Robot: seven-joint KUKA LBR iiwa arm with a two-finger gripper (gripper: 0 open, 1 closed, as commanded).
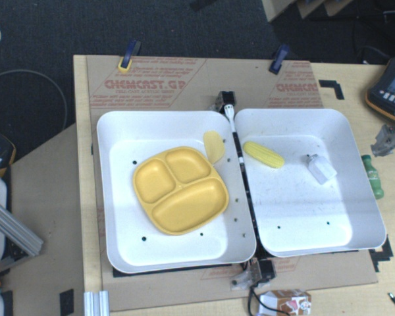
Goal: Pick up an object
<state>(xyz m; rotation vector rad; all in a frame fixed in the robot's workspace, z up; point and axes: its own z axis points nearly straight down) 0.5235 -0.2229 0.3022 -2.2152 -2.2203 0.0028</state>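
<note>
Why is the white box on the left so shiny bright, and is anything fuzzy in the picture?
In the camera view, light glares off the left bin, washing out its floor beside the yellow divided plate; the right bin looks greyer and more even; the corn cob casts a faint shadow; the gripper at the right edge looks soft and blurry.

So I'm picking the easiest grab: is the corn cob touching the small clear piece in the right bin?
Apart. The camera view shows bare white bin floor between the corn cob and the small clear piece.
</note>
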